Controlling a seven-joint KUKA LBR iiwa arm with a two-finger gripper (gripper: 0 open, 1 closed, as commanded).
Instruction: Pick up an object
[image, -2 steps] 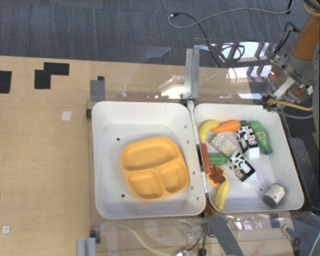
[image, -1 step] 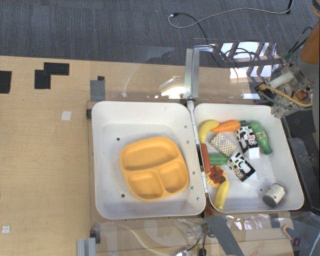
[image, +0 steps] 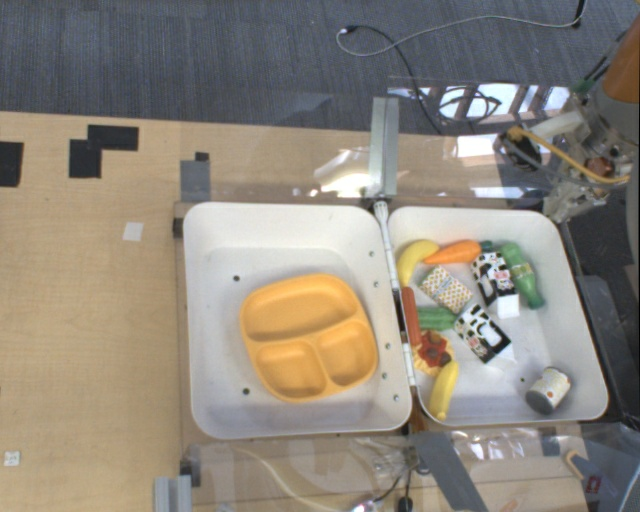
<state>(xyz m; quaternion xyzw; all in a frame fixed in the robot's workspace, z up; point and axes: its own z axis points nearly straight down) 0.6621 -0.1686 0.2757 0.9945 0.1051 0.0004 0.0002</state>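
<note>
Arm (image: 600, 120): you see it at the upper right of the frame, outside the right bin (image: 575, 300).
Fingers: you cannot tell their state.
Left bin (image: 210, 300): holds an orange tray (image: 308, 335).

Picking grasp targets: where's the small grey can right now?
The grey can lies in the right bin, near its front right corner, apart from the pile of toys.

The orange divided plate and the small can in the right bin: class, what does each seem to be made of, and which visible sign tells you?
The orange divided plate looks like moulded plastic, matte to satin: even colour, soft rounded compartment walls, dull highlights. The small can seems metal or metal-look plastic: pale side, dark grey end; too small to settle.
</note>
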